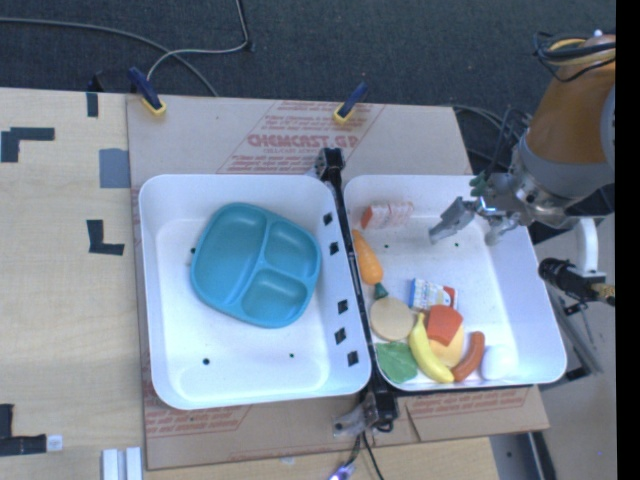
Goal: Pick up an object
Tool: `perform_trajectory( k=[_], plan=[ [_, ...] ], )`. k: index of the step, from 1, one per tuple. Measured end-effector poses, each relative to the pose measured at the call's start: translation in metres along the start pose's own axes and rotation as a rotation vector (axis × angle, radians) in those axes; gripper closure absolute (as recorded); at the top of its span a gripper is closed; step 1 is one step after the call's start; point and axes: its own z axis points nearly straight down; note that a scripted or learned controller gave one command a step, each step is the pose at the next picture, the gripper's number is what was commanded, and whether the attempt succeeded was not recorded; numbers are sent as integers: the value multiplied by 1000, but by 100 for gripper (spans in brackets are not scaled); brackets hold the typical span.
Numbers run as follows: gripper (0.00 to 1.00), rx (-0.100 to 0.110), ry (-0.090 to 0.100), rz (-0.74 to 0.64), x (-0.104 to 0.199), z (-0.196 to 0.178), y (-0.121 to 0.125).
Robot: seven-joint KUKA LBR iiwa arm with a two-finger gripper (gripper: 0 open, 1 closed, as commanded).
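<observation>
The tool hung spread open and empty over the right bin, in its far part. The approach was in hand. The toys lay heaped at the near end: banana, carrot, carton. Next, it would need to descend onto one.

Bright, even overhead light, white bins near blown out with faint glare, soft short shadows under the blue plate, overall slightly soft focus, arm edge mildly blurred, dark floor grainy
</observation>
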Motion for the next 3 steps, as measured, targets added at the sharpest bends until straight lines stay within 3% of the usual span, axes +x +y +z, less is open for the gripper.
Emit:
perform_trajectory(
  k=[1,2,3],
  plan=[
    [0,2,2,1,-26,133,-56],
    [0,-6,-2,1,14,155,-81],
    [100,-5,-2,2,14,145,-81]
  ],
)
